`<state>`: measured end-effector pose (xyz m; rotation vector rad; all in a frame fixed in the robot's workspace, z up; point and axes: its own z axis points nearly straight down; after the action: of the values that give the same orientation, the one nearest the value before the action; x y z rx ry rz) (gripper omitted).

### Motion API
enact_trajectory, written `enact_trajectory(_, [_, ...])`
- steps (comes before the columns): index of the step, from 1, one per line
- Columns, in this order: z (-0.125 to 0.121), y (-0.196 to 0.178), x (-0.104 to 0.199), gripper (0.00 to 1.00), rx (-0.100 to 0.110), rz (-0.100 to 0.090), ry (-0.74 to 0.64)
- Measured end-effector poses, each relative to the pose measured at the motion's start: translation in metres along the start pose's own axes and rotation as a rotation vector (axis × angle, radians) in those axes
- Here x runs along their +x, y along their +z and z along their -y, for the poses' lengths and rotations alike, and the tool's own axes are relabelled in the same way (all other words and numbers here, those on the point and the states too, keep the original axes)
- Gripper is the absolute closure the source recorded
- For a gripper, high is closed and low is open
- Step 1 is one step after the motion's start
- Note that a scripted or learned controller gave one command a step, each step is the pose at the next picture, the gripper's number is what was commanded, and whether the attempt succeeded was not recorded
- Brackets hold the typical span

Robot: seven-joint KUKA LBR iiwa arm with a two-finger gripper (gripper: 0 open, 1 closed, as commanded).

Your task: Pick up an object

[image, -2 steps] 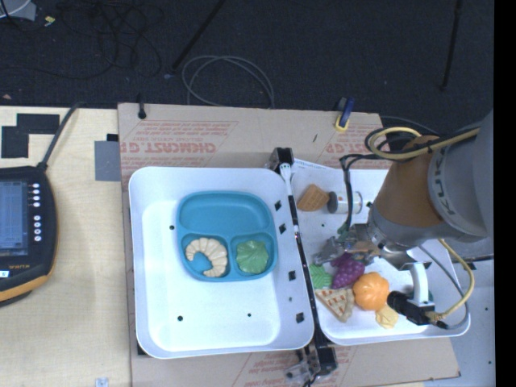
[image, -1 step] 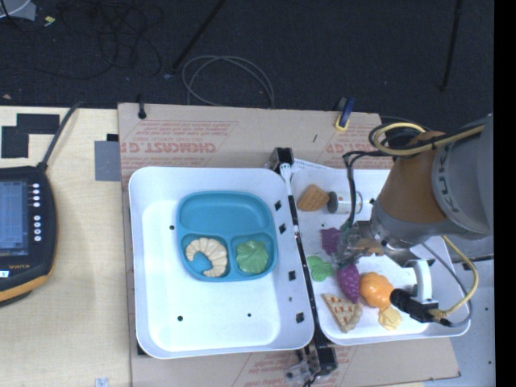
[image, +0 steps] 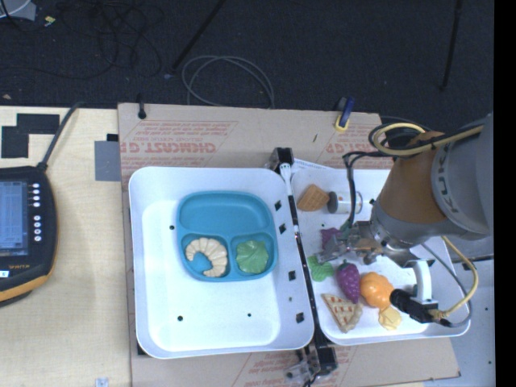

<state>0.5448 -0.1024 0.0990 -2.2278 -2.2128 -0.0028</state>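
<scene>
Gripper (image: pixel 334 252) sat low in the right bin (image: pixel 451 333), just above the purple grapes (image: pixel 348 279); couldn't tell if it was grasping anything. Grapes lay on the bin floor, with the orange (image: pixel 375 289) just right of them and the waffle (image: pixel 343 310) just below. Nothing visibly lifted, so pick and raise looked outstanding.

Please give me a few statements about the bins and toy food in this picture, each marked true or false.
1. The blue divided plastic tray sits in the left white bin. True.
2. The pale toy croissant lies in the right bin. False: it lies in a tray compartment.
3. The green leafy toy shares the croissant's compartment. False: it has its own, alongside.
4. The orange round toy fruit lies in the right white bin. True.
5. The purple toy grapes lie beside the orange fruit. True.
</scene>
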Motion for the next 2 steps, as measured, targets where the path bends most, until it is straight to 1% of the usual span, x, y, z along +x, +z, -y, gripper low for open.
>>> enact_trajectory(1, [-0.099, 0.013, 0.014, 0.00, 0.015, 0.000, -0.006])
enact_trajectory(2, [-0.037, 0.012, -0.001, 0.00, 0.008, 0.001, -0.004])
